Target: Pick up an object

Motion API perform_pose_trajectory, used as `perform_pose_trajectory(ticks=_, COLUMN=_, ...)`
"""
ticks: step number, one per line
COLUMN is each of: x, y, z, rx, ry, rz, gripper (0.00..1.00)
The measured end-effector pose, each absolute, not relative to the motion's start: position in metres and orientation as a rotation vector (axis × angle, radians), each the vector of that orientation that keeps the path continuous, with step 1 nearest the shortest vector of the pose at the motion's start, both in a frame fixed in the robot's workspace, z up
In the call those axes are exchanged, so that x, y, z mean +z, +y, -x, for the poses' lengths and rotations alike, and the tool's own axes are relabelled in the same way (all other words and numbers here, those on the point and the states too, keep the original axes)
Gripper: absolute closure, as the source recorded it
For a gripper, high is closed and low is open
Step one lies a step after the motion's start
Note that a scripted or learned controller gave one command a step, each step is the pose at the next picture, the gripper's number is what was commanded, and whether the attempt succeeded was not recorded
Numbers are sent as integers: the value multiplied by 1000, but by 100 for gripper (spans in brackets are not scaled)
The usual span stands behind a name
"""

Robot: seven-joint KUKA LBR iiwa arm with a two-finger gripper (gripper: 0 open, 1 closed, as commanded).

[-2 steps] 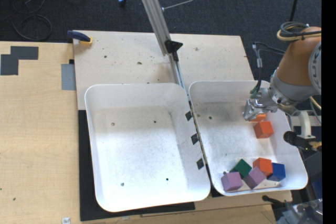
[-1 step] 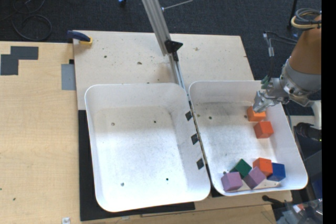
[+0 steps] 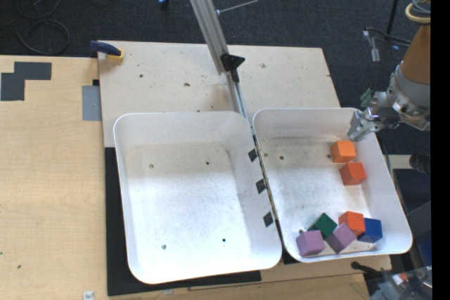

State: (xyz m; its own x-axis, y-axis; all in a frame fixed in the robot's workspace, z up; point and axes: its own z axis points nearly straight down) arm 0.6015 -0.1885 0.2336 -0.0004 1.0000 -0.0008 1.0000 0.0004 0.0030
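Observation:
My gripper (image 3: 357, 130) hangs over the far right part of the right bin (image 3: 309, 111), reaching in from the right. Just below and left of its tip lies a bright orange cube (image 3: 344, 150), close to it or touching; whether it is held is not visible. A darker orange cube (image 3: 353, 173) lies a little nearer the front. At the bin's front right corner is a cluster: a green cube (image 3: 325, 224), an orange cube (image 3: 352, 221), a blue cube (image 3: 372, 229) and two purple cubes (image 3: 310, 242) (image 3: 341, 237).
The left bin (image 3: 116, 124) sits beside the right one, with a divider and black clips (image 3: 257, 172) between them. A slanted metal bar (image 3: 207, 17) rises behind the bins. A small blue and yellow tool (image 3: 107, 49) lies at the bench's back left corner.

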Motion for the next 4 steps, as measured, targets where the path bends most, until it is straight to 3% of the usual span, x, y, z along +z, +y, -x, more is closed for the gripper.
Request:
perform_pose_trajectory(ticks=3, x=244, y=-33, z=-547, rx=-2, ry=2230, rz=-2221, gripper=100)
perform_pose_trajectory(ticks=4, x=248, y=15, z=-541, rx=-3, ry=2230, rz=-2221, gripper=100)
